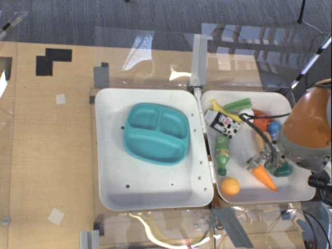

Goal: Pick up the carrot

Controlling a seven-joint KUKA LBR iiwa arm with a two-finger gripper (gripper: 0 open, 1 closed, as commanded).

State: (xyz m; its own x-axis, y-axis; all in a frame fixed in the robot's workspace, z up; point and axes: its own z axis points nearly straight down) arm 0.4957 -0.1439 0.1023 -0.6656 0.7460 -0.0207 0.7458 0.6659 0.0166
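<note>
The carrot (264, 178) is a small orange cone with a green leafy end. It lies near the front right of the right bin (290, 193), pointing toward the front. My gripper (263, 158) hangs just above and to the left of the carrot's thick end, close to it or touching it. Whether the carrot is between its tips is not visible. The orange band of the arm (311, 123) covers the bin's right side.
A green bottle (223, 157), an orange ball (230, 186), a black-and-white box (223, 123), a yellow piece (226, 112), a green vegetable (237, 105) and red and blue toys (267, 124) share the right bin. A teal divided plate (155, 133) lies in the left bin (109, 185).
</note>
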